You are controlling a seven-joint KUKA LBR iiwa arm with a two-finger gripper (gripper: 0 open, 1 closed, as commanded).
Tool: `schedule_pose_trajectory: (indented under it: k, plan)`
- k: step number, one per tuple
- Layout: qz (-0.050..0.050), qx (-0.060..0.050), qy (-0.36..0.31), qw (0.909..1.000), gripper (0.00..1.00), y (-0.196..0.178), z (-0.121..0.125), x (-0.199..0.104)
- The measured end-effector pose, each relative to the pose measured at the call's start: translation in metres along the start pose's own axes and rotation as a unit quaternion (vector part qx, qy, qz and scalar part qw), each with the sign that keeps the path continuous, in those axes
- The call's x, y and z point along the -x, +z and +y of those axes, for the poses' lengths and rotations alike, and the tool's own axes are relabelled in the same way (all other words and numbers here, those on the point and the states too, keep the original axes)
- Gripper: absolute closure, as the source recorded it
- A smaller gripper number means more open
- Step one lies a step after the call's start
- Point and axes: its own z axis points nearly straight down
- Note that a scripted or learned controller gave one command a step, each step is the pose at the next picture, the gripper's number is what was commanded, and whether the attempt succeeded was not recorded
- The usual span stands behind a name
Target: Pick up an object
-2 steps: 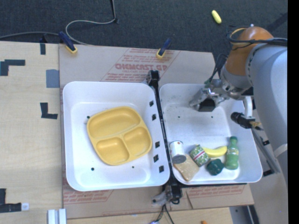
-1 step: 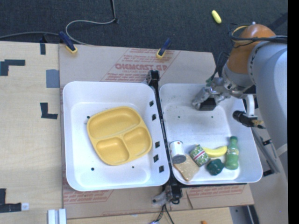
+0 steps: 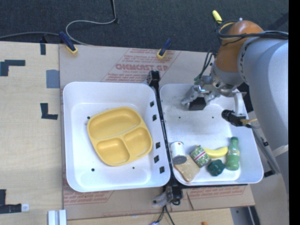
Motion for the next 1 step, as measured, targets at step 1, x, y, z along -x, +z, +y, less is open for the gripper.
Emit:
schedule_pose_trajectory:
  k: [1]
  plan:
    - [0.001,0.001,0.000,1.0000,1.00,-0.0750,0.0005,-0.0803]
